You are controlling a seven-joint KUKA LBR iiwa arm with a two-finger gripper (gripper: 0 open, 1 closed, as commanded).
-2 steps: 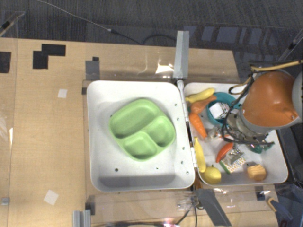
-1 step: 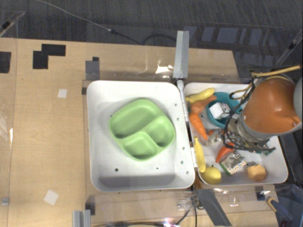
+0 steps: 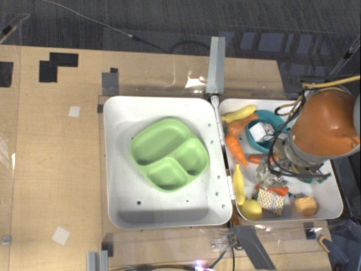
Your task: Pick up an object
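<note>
Clearly the claw [image 3: 274,180] hangs low in the right bin [image 3: 336,199]; its opening and load I cannot tell. A patterned box [image 3: 269,200] lies just below it, a yellow lemon [image 3: 251,209] beside. Descend squarely over one item, clear of neighbours.

Green divided plate [image 3: 169,154] in left bin [image 3: 121,208], arm [image 3: 324,126] over toy-filled right bin [image 3: 337,199]
</note>
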